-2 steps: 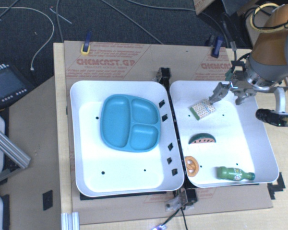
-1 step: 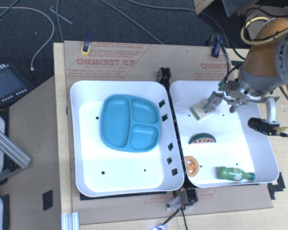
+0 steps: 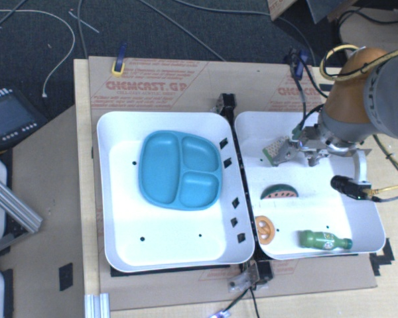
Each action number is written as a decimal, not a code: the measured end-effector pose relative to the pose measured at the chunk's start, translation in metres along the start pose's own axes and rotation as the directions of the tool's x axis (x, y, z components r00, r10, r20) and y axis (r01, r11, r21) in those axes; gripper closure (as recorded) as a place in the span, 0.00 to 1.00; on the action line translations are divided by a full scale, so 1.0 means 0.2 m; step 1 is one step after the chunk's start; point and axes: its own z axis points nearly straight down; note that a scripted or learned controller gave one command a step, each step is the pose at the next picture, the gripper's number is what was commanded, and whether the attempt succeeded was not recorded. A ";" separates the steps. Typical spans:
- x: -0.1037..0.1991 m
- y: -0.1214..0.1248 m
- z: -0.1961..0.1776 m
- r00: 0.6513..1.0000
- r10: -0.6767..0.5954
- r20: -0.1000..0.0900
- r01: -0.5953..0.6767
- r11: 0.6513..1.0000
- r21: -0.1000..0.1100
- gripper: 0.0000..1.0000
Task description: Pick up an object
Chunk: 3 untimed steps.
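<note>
In the right bin (image 3: 358, 227) lie a watermelon slice (image 3: 279, 192), a brown pretzel (image 3: 265, 229) and a green bottle (image 3: 325, 240) on its side near the front rim. A small grey-green patterned piece (image 3: 273, 152) rests near the bin's back left. My gripper (image 3: 298, 148) hangs low over the back of this bin, right beside that patterned piece and apparently touching its right edge. Whether anything sits between the fingers is hidden by the wrist.
The left bin (image 3: 119, 197) holds a blue divided plate (image 3: 180, 169). A black divider with clips (image 3: 233, 177) runs between the two bins. The grey arm with its orange band (image 3: 355, 68) and cables crosses the right bin's back right corner.
</note>
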 end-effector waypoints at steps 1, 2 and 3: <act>0.00 0.01 0.02 1.000 -0.002 -0.001 0.002 1.000 -0.007 0.00; 0.01 0.03 -0.04 1.000 -0.003 -0.002 0.003 1.000 -0.015 1.00; -0.04 0.04 -0.34 1.000 -0.001 0.004 0.002 1.000 -0.010 1.00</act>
